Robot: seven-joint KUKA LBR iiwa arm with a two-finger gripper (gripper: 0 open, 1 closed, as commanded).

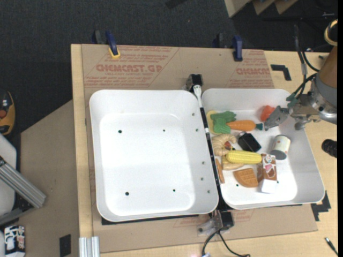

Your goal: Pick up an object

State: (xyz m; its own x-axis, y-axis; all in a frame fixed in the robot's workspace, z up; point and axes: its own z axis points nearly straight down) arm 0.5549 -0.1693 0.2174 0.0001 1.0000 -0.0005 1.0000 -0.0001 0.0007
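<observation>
I see the tan wooden bench (161, 63) carrying two shallow white plastic bins side by side. The left white bin (107, 159) has nothing in it that I can pick, so my attention goes to the right white bin (305, 170), where all the candidates lie in a loose heap against its left wall.

As I judge it, the pick is barely begun: nothing is lifted, every item rests on the bin floor, and the whole grasp and raise are left to do. The grey arm (327, 90) reaches in over the bin's far right corner, and its two-finger gripper (274, 118) hangs just inside that corner. I cannot tell how its fingers stand, since they are too small and dark against the clutter, and I see nothing clamped there.

Going down in size: the yellow plastic corn cob (244, 157) lies mid-heap, well apart from the tool towards the bin's near side. The green toy leafy vegetable (221, 122) sits by the left wall at the far end. The orange toy carrot (242, 125) lies just beside it, pointing towards the tool. The black block (249, 142) is near the bin's middle. The white cylinder cup (280, 145) lies near the tool on its near side. The small red-orange piece (267, 112) sits just beside the tool, so I take it as the likeliest target
</observation>
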